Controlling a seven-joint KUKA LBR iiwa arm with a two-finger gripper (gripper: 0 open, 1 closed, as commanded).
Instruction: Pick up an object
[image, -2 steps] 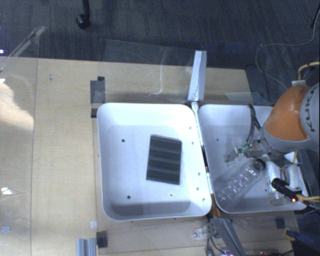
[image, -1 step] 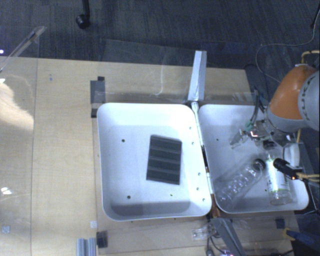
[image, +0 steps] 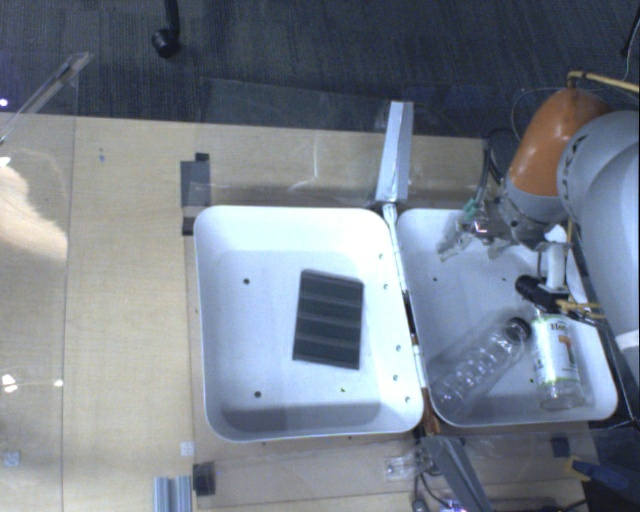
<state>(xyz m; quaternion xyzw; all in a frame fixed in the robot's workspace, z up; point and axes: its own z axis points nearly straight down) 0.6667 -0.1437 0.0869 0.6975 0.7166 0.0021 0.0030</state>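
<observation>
End effector (image: 462, 232) hovers above clear ribbed plastic bottle (image: 482, 360) in glossy right bin (image: 436, 290).

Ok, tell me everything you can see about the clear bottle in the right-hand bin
The clear plastic bottle lies on its side on the floor of the right bin, near the front wall. It looks empty and see-through, with a ribbed body and a dark cap pointing up-right, close to a white spray bottle beside it. Nothing grips it.
</observation>
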